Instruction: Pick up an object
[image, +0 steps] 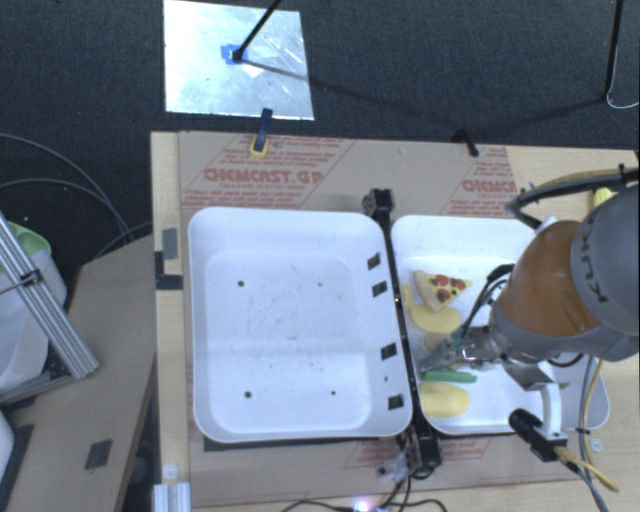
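The bench (300, 165) was topped with brown cardboard printed in red with "CHEMCAST GP" (the lettering repeated near the far right corner, partly cut off). On it sat two shallow white bins of smooth moulded plastic with rounded corners; the left bin (290, 325) had a faintly speckled floor with four small dark holes. The right bin (455, 235) held soft-looking toy food: a pizza slice (441, 288), triangular, yellow with red spots, lay towards the far side of the bin near the divider; a pale yellow rounded piece (434, 318) lay just beside it; a thin green stick-shaped piece (449, 376) lay further towards the near edge, and a lumpy yellow piece (444, 401) sat by the bin's near wall. The jaws (452, 350) hung low over the bin between the pale yellow piece and the green one, close to both; whether they were spread or pressed together could not be told. The arm's glossy orange band (545, 285) covered the bin's right part.
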